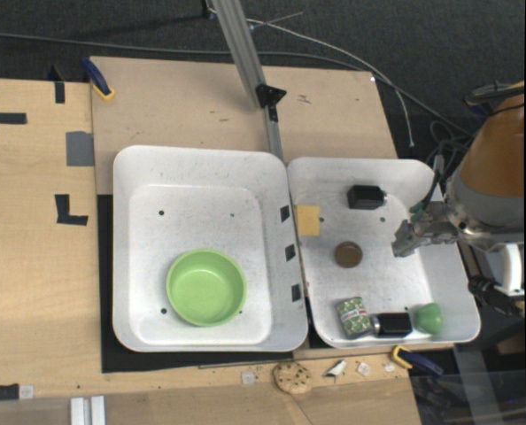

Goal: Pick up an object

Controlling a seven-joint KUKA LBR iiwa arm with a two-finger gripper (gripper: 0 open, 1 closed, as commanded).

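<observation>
Objects for picking lie in the right bin (pixel 440 184): a black block (pixel 366 197) near the back, a brown round piece (pixel 349 255) in the middle, and along the front wall a green patterned packet (pixel 353 316), a black bar (pixel 392 325) and a green lump (pixel 429 318). The gripper (pixel 411 237) hangs over the bin's right side, apart from them all; how it is set I cannot tell. A green bowl (pixel 205 287) sits in the left bin (pixel 192 168).
</observation>
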